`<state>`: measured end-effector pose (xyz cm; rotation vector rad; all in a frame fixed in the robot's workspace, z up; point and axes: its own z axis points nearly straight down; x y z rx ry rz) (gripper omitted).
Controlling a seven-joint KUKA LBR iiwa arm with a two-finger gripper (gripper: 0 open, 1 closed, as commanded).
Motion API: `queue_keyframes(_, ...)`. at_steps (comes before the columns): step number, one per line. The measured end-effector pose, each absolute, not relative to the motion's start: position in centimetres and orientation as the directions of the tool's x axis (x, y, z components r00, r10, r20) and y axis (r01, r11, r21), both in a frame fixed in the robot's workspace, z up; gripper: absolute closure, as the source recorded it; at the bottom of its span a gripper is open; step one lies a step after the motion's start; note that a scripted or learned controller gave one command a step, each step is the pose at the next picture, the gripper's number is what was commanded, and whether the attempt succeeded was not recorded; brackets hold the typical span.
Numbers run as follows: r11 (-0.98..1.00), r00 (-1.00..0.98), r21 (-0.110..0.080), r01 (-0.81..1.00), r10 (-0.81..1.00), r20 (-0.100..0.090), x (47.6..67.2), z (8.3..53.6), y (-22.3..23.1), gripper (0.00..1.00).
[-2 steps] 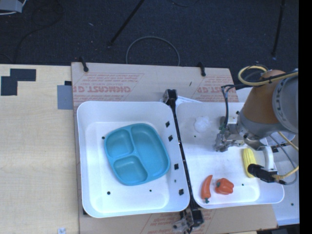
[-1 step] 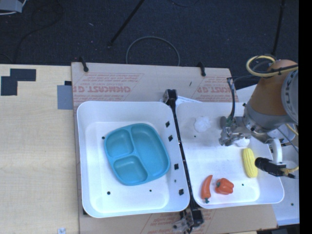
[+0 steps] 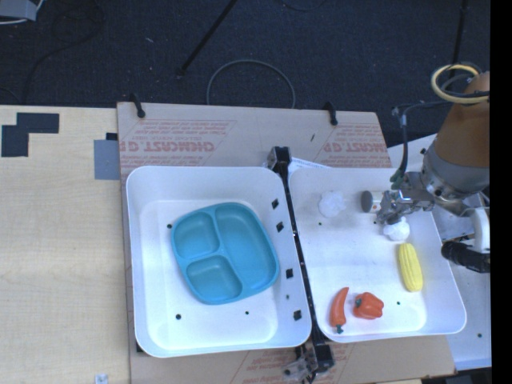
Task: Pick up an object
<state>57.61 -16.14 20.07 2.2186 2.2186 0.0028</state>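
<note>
— What are the two white bins (image 3: 152,214) made of?

— Smooth white plastic, it seems, with a soft shine. The blue divided plate (image 3: 224,252) in the left bin is also plastic, smooth and a little glossy.

— And the small things at the lower right of the frame?

— The yellow corn cob (image 3: 410,266) looks like bumpy plastic. The red pepper (image 3: 368,306) and the orange chili (image 3: 340,306) are smooth and shiny.

— What lies under the bins?

— Brown cardboard (image 3: 200,138), matt, with red print. At the left, the bench (image 3: 56,254) has a pale wood look, matt. The floor (image 3: 344,38) at the top is a dark, rough carpet.

— The arm?

— The gripper (image 3: 394,206) looks like grey metal, and the orange band (image 3: 468,130) above it is smooth and matt.
</note>
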Motion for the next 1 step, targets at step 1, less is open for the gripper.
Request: queue_keyframes(1,0.001,-0.001,0.004,1.000,1.000,-0.001,58.68,25.07,-16.26,1.00)
